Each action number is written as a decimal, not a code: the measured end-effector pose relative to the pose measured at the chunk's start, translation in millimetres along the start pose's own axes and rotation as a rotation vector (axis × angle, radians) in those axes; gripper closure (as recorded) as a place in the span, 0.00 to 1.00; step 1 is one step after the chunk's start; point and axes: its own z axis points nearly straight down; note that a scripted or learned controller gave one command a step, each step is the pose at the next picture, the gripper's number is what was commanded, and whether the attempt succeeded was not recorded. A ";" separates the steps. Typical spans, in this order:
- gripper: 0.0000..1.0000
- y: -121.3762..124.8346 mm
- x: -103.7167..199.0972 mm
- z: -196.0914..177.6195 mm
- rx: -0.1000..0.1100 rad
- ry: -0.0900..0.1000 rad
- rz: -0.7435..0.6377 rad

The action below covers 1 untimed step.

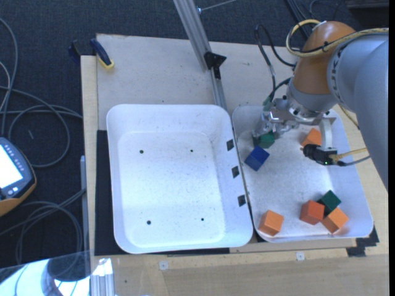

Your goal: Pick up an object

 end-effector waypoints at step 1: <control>1.00 -2.7 71.9 -92.2 -0.013 -0.002 0.000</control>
